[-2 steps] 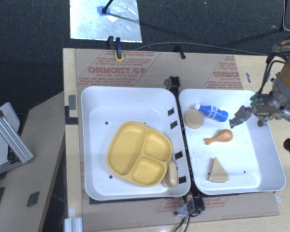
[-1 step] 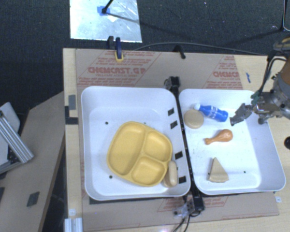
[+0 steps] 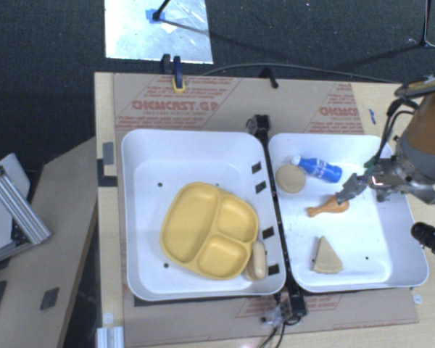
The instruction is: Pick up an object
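In the right bin (image 3: 402, 263) lie a blue bottle with a white cap (image 3: 317, 168), a round tan disc (image 3: 291, 179), an orange carrot-shaped toy (image 3: 328, 208) and a tan wedge (image 3: 325, 257). My gripper (image 3: 349, 191) reaches in from the right and hangs just above the thick right end of the orange toy. Its dark fingertips point down and left, close to the toy. I see nothing held between them.
The left bin (image 3: 148, 165) holds a yellow divided plate (image 3: 209, 230) and a small beige bread-roll shape (image 3: 257, 260) at the plate's right corner. A black divider (image 3: 272, 209) runs between the bins. The arm's grey and orange body (image 3: 424, 143) covers the right bin's far right edge.
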`<state>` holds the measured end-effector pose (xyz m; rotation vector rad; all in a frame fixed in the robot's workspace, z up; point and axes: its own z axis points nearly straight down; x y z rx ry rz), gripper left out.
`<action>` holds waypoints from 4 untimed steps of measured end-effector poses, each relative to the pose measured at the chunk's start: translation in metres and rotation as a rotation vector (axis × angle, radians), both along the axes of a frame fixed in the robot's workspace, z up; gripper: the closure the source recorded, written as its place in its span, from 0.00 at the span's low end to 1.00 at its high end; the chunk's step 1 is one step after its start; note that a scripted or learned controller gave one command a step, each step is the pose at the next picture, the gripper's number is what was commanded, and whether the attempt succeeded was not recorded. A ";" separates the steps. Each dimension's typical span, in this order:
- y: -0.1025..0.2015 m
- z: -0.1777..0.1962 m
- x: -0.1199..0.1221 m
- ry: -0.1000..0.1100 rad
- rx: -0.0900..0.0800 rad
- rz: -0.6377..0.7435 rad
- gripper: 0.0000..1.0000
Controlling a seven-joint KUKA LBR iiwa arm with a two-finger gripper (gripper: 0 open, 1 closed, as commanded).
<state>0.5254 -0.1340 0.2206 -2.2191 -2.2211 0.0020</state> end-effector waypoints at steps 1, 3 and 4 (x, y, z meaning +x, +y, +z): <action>0.000 -0.061 -0.006 0.001 0.001 0.000 0.00; 0.000 -0.109 0.000 -0.004 -0.001 0.001 1.00; -0.003 -0.045 0.006 -0.010 -0.002 0.003 1.00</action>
